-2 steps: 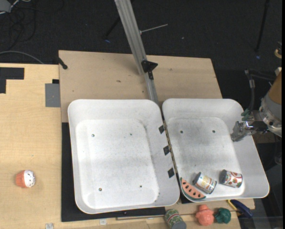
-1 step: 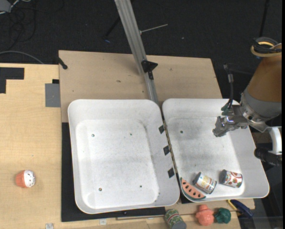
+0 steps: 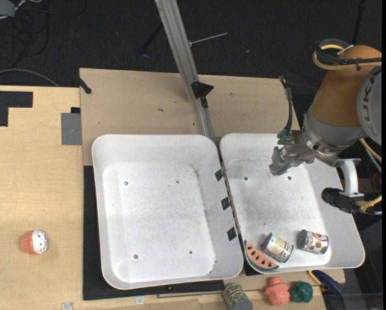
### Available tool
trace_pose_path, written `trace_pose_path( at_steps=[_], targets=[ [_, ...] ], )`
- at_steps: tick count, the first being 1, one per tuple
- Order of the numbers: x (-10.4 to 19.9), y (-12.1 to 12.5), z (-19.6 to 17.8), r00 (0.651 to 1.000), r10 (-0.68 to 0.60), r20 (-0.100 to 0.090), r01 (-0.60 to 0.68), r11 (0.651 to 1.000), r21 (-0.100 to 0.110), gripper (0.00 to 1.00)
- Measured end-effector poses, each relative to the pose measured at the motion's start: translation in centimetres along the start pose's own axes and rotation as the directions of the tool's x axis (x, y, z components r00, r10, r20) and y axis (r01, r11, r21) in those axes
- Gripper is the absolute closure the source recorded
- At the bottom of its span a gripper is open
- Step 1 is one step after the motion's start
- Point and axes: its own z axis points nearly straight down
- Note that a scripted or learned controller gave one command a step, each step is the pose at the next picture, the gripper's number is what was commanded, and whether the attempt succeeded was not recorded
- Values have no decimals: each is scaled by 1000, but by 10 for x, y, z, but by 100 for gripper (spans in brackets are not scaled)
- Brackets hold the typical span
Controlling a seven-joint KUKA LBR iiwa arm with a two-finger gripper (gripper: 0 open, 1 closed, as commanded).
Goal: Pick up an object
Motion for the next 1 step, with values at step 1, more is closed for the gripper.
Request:
trace_pose_path(
  at_steps=[1],
  targets=[
    [48, 11, 8, 1000, 1, 0, -1, 1000, 2, 100]
  ],
)
